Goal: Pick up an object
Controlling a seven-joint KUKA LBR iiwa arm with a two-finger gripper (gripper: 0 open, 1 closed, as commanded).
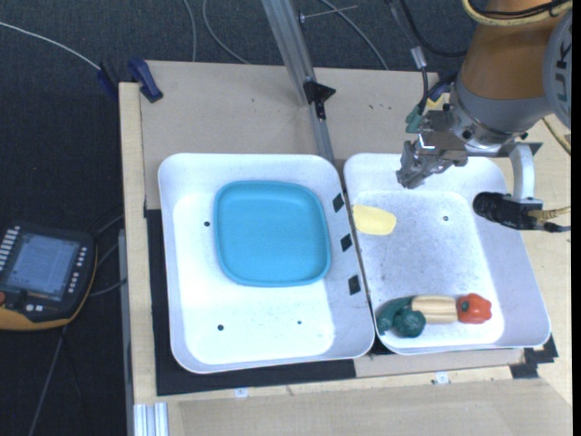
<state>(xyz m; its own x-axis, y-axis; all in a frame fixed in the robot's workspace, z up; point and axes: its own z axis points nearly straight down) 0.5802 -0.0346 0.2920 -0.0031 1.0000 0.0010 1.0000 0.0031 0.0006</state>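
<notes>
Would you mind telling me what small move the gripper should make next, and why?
Probably a short move toward the yellow piece, then down. The gripper hangs over the right bin's far edge with nothing seen between its fingers, and that piece lies nearest, apart from the other toys.

The scene is being viewed by one camera, fixed above the bench [227, 89] and looking down at a slant. Both white bins are being kept whole in the frame: the left bin [182, 243] near the middle, the right bin [517, 271] toward the right edge. The near edge of the bench is being shown at the bottom, its far edge higher up, with dark floor [54, 107] beyond. The arm [517, 53] is being cut off at the top right corner.
</notes>
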